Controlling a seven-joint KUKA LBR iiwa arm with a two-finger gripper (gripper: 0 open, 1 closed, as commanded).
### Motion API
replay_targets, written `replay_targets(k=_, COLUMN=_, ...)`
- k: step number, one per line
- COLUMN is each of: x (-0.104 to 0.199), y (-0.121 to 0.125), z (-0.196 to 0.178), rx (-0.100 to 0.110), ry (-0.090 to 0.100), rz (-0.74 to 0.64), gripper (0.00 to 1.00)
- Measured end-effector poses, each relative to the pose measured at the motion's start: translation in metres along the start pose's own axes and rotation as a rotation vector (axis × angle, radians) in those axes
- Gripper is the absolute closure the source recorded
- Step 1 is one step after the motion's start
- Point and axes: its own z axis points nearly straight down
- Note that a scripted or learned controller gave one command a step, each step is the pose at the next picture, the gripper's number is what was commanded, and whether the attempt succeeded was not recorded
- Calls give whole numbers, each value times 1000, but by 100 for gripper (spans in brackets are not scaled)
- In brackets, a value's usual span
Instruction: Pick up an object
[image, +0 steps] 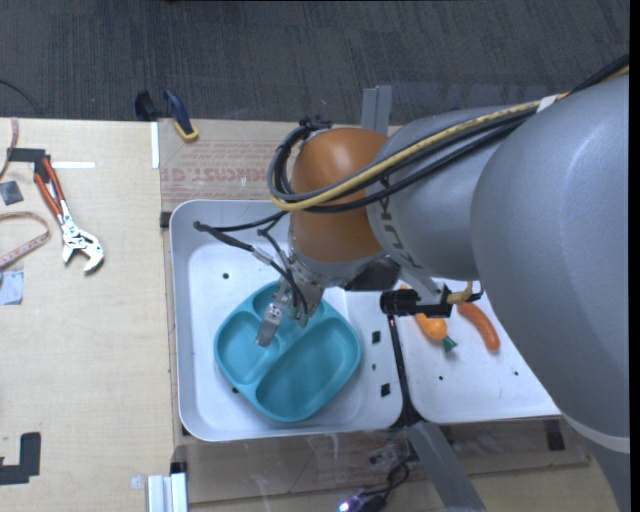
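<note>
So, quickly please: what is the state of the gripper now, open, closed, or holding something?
Gripper: down over the blue divided dish in the left bin; open or closed cannot be told, and no object shows held.

The grey arm (530, 200) reached in from the right and filled much of the upper right of the view, a yellow-and-black cable running along its upper side. Its orange band (335, 190) sat above the wrist, with black cables looping around it. Below the band the wrist pointed downward and slightly left, and the gripper (272, 325) hung at its end, its metal fingertips (268, 330) low and close together.
</note>
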Motion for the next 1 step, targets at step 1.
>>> replay_targets(k=1, x=-76, y=51, z=38, rx=-3, ry=-3, rz=67, gripper=0)
